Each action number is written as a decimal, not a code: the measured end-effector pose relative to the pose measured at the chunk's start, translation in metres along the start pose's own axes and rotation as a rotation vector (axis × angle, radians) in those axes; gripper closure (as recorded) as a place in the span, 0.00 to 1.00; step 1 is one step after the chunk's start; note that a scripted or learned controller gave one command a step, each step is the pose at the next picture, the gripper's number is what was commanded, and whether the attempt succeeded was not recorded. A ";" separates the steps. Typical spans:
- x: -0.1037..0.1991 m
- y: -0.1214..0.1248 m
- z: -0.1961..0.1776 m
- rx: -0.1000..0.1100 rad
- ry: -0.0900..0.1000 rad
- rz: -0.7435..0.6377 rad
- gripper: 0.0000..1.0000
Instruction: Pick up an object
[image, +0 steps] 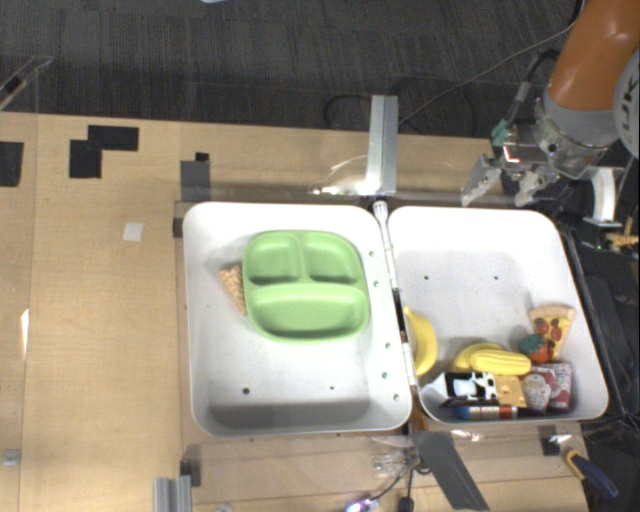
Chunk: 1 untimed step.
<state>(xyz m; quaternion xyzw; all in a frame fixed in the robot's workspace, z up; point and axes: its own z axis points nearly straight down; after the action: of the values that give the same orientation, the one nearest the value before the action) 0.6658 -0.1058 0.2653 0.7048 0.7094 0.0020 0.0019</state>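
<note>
While the jaws hang above the far rim of the right bin, they look spread apart with nothing between them, well away from the clutter below. That clutter sits along the bin's near edge: a banana by the dividing wall, a yellow toy, a black-and-white carton, a marker, a pizza slice and a reddish packet. On the desk, the left bin holds a green divided plate, with a waffle-like piece touching its left side.
</note>
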 end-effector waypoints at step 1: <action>0.012 0.004 0.122 0.000 0.000 -0.185 0.00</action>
<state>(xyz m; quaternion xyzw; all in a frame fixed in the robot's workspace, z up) 0.6700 -0.0940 0.1428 0.6362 0.7715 0.0018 0.0018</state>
